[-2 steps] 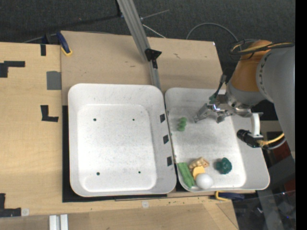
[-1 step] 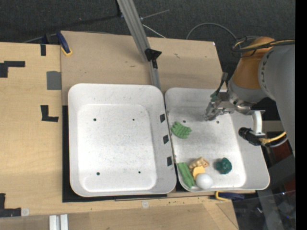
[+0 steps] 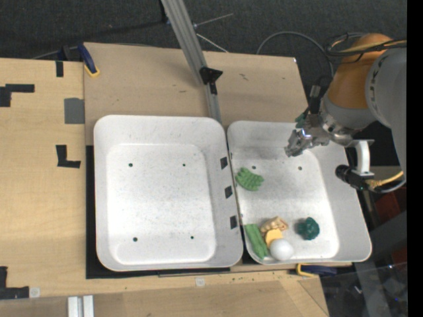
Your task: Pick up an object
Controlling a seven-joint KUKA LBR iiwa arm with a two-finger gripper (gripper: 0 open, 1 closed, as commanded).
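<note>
Two white bins sit side by side on the bench (image 3: pixel 152 84). Over the right bin's (image 3: pixel 327 197) far right corner hangs the claw (image 3: pixel 295 145), its grip impossible to tell. Toys lie nearer: green leafy piece (image 3: pixel 249 178), teal lump (image 3: pixel 307 228), white ball (image 3: pixel 281 249).

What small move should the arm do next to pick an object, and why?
Probably it should move toward the front-left of the right bin and lower over the green ridged piece. The gripper hangs near the bin's back part with nothing under it, and that piece lies alone, while the white ball and its neighbours are crowded at the front wall.
</note>
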